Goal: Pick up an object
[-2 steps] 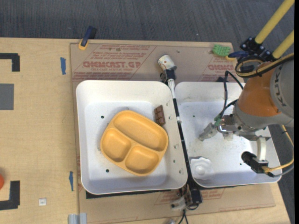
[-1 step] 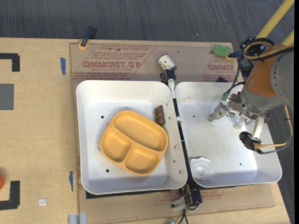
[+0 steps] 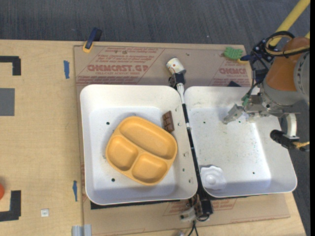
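The gripper (image 3: 235, 113) hovers over the upper part of the right bin (image 3: 280, 181), fingers spread and nothing between them. A yellow divided tray (image 3: 141, 149) and a small brown block (image 3: 168, 121) lie in the left bin (image 3: 93, 132); a white cap-like object (image 3: 212, 176) sits in the right bin's lower left corner.

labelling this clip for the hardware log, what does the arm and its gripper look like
The arm is grey with a rounded orange band above the wrist. Black cables loop over its top, by a yellow tube. The gripper at its end is pale grey metal with slim fingers, and a thin green wire runs down to it. A black and white piece sticks out below the wrist.
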